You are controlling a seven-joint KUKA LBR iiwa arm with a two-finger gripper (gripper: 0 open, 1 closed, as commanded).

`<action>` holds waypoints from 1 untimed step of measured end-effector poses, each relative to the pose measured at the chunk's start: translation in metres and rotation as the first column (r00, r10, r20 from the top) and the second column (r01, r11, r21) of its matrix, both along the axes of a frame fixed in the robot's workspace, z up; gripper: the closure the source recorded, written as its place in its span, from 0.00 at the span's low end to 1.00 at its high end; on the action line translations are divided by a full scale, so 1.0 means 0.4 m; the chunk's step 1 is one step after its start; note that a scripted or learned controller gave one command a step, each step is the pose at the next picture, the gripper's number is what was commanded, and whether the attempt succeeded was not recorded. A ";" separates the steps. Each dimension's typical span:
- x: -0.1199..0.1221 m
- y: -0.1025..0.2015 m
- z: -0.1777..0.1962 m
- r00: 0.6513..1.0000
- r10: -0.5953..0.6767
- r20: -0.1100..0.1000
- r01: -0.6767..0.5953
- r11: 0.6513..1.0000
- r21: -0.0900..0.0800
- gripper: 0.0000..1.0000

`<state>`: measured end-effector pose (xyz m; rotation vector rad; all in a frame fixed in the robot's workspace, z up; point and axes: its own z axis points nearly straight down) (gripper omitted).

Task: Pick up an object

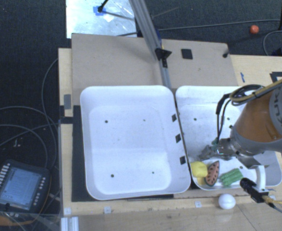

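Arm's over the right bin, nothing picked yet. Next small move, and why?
Probably a short drop toward the near corner of the right bin. The gripper hangs just above and behind the cluster there: a yellow object, a red-brown speckled object and a green object. Nothing shows between its fingers. The white ball lies outside the bin.

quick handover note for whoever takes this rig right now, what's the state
Gripper: low in the right bin, just above the objects; holds nothing that can be seen.
Objects: yellow piece, red-brown piece and green piece lie together at the right bin's near edge. A white ball lies outside on the bench.
Done: no pick yet.
Left: grasp one object and lift it.
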<state>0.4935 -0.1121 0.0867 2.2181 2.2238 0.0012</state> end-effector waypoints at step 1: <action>0.002 -0.032 0.531 1.000 -0.002 0.009 0.002 1.000 -0.001 0.00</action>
